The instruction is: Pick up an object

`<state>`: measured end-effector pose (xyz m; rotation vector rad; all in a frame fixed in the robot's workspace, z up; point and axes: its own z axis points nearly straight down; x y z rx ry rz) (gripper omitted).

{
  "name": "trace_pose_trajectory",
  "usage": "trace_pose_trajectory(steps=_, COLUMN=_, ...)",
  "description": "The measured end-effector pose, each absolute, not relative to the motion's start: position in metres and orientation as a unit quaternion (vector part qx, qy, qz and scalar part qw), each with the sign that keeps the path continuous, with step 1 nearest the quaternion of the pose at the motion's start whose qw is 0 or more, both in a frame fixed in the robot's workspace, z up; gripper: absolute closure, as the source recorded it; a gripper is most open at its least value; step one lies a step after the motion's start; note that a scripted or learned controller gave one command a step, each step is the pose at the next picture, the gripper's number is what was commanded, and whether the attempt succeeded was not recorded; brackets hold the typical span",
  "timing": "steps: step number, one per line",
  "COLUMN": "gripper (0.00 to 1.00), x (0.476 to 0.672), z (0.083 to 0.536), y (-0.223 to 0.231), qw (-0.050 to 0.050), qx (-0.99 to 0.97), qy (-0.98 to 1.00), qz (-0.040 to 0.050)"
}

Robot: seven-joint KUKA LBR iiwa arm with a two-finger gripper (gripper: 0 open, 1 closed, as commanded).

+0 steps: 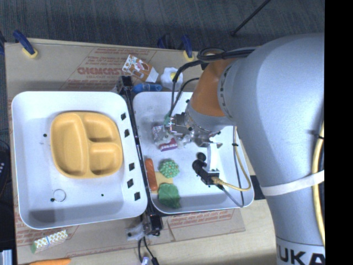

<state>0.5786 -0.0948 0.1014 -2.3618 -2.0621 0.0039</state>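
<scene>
Lying nearest, at the front of the right bin (237, 200): a green block (169, 194), beside an orange carrot-like piece (149, 173) and a green dotted ball (169, 168). Reaching down just behind the ball, the gripper (175, 130), over a crumpled silvery wrapper (164, 134) with a red edge. Not possible to tell whether clenched or released. Probably better lowering straight and closing slowly, keeping clear of the bin wall. Resting farther left, a yellow tray (86, 143).

We see a yellow tray (86, 143) in the white left bin (27, 164), an orange carrot (150, 174), and a green-dotted ball (169, 168).
</scene>
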Motion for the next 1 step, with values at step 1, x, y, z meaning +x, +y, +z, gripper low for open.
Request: trace_pose_trajectory(steps=1, gripper=1.0, x=0.5849, z=0.2656, y=-0.0826, qw=0.0, qx=-0.719, qy=-0.695, qz=0.0002)
